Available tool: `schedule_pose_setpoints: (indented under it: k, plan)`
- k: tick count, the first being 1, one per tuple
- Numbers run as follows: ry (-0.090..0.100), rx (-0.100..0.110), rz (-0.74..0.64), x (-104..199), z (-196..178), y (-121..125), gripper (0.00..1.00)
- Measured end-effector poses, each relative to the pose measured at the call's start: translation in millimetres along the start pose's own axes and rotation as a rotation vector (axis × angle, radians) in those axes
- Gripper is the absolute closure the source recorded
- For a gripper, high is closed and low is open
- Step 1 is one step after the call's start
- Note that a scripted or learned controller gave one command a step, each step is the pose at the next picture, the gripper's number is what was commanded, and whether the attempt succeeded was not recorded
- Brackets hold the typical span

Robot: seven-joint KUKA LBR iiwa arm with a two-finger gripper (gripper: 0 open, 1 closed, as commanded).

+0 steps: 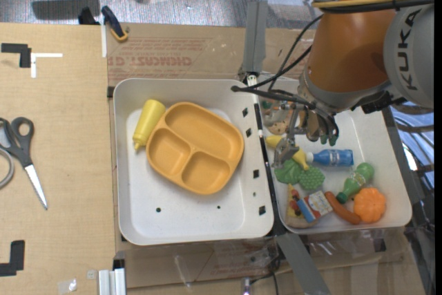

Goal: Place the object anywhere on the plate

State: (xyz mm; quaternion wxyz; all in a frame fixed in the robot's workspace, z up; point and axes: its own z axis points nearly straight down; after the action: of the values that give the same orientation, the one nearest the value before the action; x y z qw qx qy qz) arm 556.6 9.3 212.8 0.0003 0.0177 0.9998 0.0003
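Observation:
The yellow-orange divided plate (195, 146) lies tilted in the left white bin (138, 217). A yellow squeeze bottle (147, 122) rests against the plate's upper left rim. My gripper (316, 136) hangs over the left part of the right bin (397, 217), under the orange wrist band, and is open with nothing between its fingers. Just below it lie a small yellow toy (300, 159), a blue and white bottle (333, 158) and green broccoli (304, 177).
The right bin also holds an orange pumpkin (370, 204), a carrot (343, 210), a green bottle-shaped toy (355, 178) and a small packet (320, 204). Scissors (26, 155) lie on the bench at the left. Cables run across the divider between the bins.

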Motion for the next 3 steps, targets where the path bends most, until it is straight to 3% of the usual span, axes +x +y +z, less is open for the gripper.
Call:
schedule_pose_setpoints:
  k: [1, 2, 3]
  plan:
    - [-0.004, -0.001, 0.003, -1.4, -9.4, -0.1, 1.0]
    - [0.0, 0.0, -0.024, 57.7, -21.1, 53.2, 1.0]
    - [-0.004, -0.001, -0.421, 79.8, -67.1, 71.2, 1.0]
